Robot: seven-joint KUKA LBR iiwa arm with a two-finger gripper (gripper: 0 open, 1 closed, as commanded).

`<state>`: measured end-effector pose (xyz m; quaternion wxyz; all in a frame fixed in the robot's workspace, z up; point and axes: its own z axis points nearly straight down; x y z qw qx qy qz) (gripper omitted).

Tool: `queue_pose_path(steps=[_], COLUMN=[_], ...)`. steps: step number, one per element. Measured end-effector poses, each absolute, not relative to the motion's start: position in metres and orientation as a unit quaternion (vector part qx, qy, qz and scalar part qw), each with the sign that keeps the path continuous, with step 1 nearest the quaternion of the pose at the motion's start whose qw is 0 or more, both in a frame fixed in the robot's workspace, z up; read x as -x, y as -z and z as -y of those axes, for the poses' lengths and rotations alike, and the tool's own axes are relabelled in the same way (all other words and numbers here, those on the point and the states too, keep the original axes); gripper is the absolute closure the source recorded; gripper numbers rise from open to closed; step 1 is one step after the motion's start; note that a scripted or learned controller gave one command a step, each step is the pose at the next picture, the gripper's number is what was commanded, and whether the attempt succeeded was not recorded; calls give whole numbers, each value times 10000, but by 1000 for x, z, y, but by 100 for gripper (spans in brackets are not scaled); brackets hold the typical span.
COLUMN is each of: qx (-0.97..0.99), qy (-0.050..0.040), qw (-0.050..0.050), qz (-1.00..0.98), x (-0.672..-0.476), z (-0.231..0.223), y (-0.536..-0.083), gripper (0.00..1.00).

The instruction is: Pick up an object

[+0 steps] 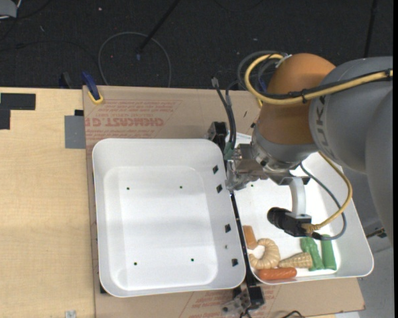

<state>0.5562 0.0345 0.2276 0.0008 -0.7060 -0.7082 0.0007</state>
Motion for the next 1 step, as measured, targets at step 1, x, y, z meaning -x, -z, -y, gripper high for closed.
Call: queue_pose_path(steps=[1], qx=[7060], qy=[-6], qw=[5], qz=[7082], x=[-565], z=[-84], y=[-216], gripper=[100])
